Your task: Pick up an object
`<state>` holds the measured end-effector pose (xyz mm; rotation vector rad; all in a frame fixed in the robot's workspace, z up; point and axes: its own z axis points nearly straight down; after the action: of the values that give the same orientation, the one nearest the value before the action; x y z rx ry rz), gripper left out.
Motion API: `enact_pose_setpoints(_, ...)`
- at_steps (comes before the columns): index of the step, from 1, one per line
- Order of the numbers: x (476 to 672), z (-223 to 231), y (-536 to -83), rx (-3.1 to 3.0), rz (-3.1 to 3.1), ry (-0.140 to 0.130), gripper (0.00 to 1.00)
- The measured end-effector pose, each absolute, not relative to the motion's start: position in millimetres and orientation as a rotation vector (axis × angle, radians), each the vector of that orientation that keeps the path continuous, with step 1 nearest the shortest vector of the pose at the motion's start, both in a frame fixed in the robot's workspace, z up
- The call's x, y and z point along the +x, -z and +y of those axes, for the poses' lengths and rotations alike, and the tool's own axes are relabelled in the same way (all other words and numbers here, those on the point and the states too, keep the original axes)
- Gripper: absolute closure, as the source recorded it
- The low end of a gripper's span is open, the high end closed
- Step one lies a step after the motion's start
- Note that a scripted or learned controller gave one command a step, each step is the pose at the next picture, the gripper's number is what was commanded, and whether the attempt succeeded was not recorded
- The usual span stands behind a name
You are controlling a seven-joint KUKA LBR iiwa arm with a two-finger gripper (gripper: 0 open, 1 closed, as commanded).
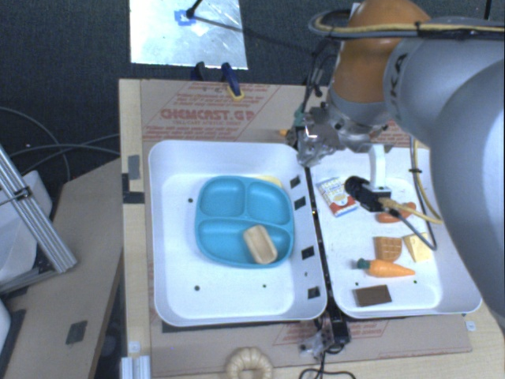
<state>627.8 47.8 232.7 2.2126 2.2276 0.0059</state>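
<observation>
Hovering over the right-hand shallow white bin (454,294), the pincer (316,142) has an unreadable grip; orange plastic carrot (387,269) lies unpicked.

Even, fairly bright overhead light fills the scene — the two white bins (170,235) look clean and slightly washed out, with soft, faint shadows under their contents. A shiny sheet (188,22) at the top catches glare and reads pale grey-white against the dark floor. The grey arm (458,109) at the right is large, close to the lens and soft in focus — its edges blur. Overall the picture is low in resolution and a little grainy, with small details smeared.
</observation>
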Motion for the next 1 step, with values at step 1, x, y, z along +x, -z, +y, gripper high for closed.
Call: enact_pose_setpoints(1, 631.1, 48.2, -234.6, 2.213, 2.227, -0.003, 1.00)
